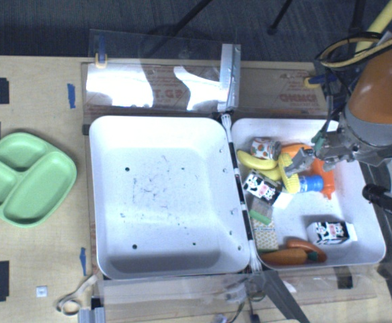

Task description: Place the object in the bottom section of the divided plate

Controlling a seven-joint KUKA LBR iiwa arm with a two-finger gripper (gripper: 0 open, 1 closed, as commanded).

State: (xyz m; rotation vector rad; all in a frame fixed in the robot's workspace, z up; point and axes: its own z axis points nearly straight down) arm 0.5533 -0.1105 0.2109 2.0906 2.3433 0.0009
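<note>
although nothing had yet been set on the divided plate [26, 178], which lay green and bare at the far left of the bench, well apart from both bins, the task was judged to be at its very start: an object was yet to be picked, carried across and dropped in the plate's large bottom section. next to the right, the left bin [162, 194] was seen with only faint scuffs on its floor. further right, the right bin [367, 247] was found crowded: a banana [257, 161], a small black-and-white packet [261, 188], a blue bottle [310, 183] beside something orange, a cow-patterned carton [331, 231] and a carrot-like piece [295, 252] near the front wall. the gripper [302, 161] was seen lowered over this clutter, close to the banana and the bottle; whether anything was held could not be told, since the tips were lost among the objects.
</note>
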